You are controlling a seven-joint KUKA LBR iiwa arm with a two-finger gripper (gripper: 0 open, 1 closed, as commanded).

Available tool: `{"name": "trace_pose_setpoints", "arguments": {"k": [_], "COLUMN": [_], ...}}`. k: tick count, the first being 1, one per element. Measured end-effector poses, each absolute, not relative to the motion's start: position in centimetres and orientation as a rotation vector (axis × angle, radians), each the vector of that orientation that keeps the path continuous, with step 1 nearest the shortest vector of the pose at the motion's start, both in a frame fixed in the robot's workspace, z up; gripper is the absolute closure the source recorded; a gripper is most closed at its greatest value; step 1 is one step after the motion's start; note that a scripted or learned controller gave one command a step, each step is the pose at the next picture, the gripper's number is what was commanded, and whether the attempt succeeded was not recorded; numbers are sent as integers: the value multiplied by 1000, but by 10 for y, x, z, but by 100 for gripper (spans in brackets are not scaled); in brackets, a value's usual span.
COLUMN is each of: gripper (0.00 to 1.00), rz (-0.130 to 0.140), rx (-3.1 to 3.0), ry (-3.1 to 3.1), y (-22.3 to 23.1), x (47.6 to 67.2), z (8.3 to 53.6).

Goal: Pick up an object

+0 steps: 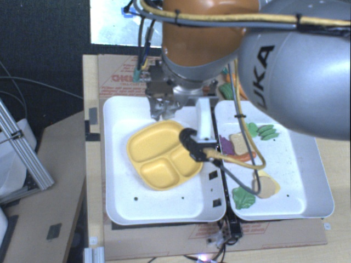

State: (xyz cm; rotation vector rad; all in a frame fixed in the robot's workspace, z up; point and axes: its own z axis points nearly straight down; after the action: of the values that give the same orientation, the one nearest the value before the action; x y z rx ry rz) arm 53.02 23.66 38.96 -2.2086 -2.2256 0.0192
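A yellow plate with compartments [160, 156] lies tilted in the left white bin [123, 201]. My gripper [163, 112] hangs low over the far edge of that plate, just above its rim. Whether it touches the plate cannot be told. The big orange and grey wrist hides the back of both bins.
The right bin [307, 196] holds several small toy foods: a green piece [264, 130], a tan slice [239, 143], a purple bit [225, 145], an orange-red strip [245, 158], a tan round [268, 186] and a green leafy piece [243, 198]. A ridge [218, 185] divides the bins.
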Motion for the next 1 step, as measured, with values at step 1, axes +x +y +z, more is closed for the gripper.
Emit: {"name": "trace_pose_setpoints", "arguments": {"k": [1], "gripper": [100], "rz": [18], "rx": [-2223], "ry": [-2214], "y": [188], "x": [528], "z": [285]}}
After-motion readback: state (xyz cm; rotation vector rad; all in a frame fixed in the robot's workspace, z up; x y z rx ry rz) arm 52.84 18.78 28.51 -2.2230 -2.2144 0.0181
